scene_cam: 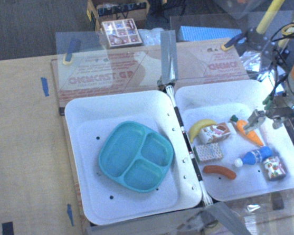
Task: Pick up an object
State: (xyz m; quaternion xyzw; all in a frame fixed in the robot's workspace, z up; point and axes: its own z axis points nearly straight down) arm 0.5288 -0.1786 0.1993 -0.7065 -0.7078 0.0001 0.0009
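**Gripper above the carrot in the right bin**

The right bin (pixel 224 97) serves as the landmark. Inside it, toward its right wall, lies an orange carrot (pixel 252 134) with a green top, slanting down the bin. The gripper (pixel 257 119) hangs over the carrot's upper end, reaching in across the bin's right rim; how far apart its tips stand cannot be told, and nothing can be seen clamped in it.

Near the bin's left wall sits a yellow banana (pixel 200 128), with a small printed packet (pixel 216 132) just beside it. Below them lies a speckled wafer-like block (pixel 208 152), and below that a red sausage (pixel 219 171). Toward the bin's lower right corner lie a blue bottle (pixel 254 156) with a white cap and a small can (pixel 273 168).

Left of the right bin, the left bin (pixel 83 114) holds a teal divided plate (pixel 136 156).
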